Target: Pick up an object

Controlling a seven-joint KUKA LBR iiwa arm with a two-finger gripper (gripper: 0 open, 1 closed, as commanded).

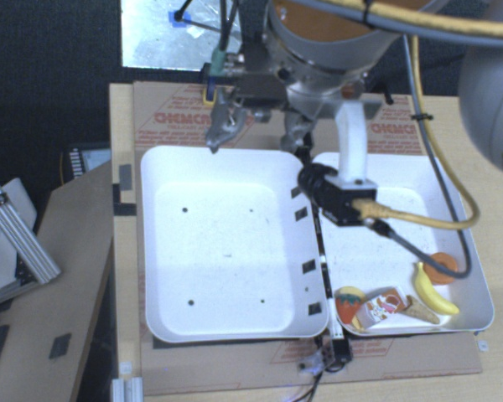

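Yellow banana (434, 292) in the right bin (478, 285), near its front corner beside a small packet (381, 306), strikes us as light, smooth and curved, easily bruised; we would grip it across its middle. Our gripper (259, 136) hangs near the bins' far rims, its state unclear

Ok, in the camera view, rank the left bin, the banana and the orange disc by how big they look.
1. Left bin, by far the largest.
2. Banana.
3. Orange disc, partly hidden by a cable, so its margin below the banana is unsure.
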